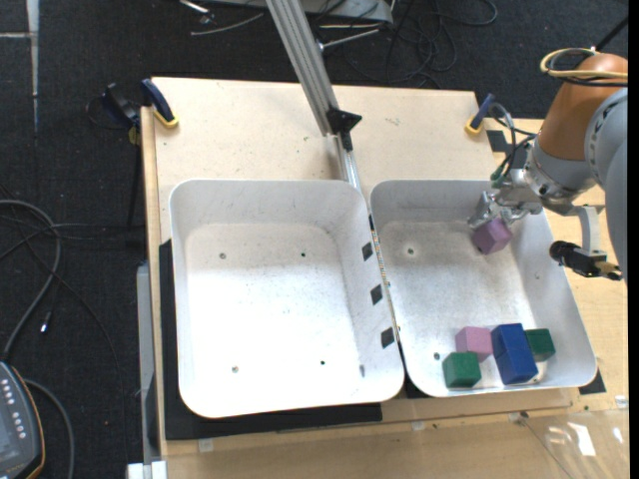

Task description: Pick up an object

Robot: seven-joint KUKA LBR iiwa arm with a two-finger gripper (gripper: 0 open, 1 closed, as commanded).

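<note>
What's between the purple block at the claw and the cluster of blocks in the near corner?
Bare white bin floor; the camera view shows nothing between the purple block and the cluster.

White bins (270,208) hold purple (491,236), pink (473,340), blue (513,351) and green blocks (461,369).

Arm (589,128) cut off at right edge; blue block (513,351) partly hides green block (540,343).

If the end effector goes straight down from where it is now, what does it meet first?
The purple block sits right under the end effector, seemingly already at its tips. Below that lies the right bin floor. Depth is unclear from this slanted view.
</note>
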